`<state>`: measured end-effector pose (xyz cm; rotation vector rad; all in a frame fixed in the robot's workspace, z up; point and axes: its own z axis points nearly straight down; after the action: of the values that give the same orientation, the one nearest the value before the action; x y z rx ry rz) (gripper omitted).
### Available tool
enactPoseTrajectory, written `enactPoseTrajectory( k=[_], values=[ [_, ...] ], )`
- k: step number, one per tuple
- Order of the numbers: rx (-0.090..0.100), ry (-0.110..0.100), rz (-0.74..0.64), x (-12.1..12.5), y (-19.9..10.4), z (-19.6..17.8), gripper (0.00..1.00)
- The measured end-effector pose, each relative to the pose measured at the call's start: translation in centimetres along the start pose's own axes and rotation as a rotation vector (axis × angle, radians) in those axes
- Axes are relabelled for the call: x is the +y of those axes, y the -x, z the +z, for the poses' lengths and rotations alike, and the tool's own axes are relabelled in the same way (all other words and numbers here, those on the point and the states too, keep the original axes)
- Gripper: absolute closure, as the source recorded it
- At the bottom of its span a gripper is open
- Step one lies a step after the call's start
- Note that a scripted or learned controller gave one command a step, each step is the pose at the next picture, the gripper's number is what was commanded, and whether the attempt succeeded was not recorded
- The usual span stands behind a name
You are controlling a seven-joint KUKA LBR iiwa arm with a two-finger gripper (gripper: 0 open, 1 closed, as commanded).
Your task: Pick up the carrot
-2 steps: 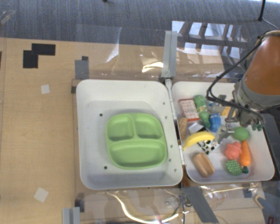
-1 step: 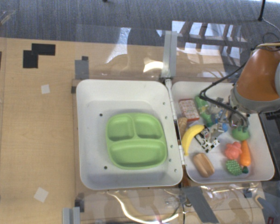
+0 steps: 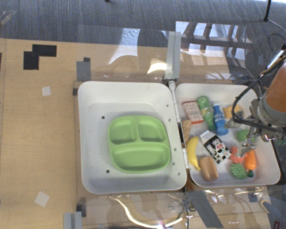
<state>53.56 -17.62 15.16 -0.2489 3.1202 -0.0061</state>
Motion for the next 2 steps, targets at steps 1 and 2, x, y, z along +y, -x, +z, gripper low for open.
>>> enactPoseTrajectory(
  k=[1,2],
  values=[
    [-0.02,-0.01,-0.374,-3.1,3.6,4.3,0.0],
    [-0.004,0.001,-0.632,-4.6,10.4,-1.3,0.0]
  ],
)
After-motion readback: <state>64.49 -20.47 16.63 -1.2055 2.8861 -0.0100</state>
